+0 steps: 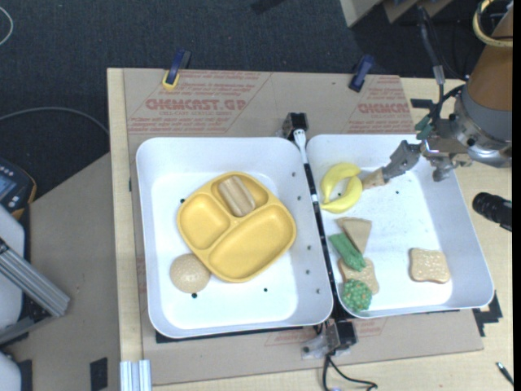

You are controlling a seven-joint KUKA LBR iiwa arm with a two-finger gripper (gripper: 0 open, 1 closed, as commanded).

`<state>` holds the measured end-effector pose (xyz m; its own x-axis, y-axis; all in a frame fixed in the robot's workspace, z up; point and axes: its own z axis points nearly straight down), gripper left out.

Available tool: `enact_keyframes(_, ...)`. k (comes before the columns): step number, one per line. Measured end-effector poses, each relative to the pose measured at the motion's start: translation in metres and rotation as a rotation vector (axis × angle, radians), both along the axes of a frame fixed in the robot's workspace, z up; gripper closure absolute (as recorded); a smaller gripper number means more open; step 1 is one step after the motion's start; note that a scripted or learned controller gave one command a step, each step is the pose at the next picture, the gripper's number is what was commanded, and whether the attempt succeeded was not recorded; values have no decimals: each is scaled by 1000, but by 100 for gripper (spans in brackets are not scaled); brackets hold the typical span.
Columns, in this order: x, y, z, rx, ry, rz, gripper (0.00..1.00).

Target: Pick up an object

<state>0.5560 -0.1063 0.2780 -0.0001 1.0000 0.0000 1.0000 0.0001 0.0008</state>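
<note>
Surface board prints "CHEMCAST GP" twice at far edge. Jaws (376, 177) in right bin (456, 218), touching banana (342, 186) at its far left; open or closed, cannot tell. Left bin (155, 218): yellow tray (244, 239).

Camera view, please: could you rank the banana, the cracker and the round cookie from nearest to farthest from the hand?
1. Banana, right bin's upper left, just beside the hand.
2. Cracker, right bin's lower right.
3. Round cookie, left bin's lower left.
</note>
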Motion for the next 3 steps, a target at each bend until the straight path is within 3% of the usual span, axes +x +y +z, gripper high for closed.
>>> enact_keyframes(1,-83,13,-141,4,20,-2,0)
enact_keyframes(2,-21,8,-187,1,-5,0,0)
enact_keyframes(3,-20,8,-174,0,-13,-1,100)
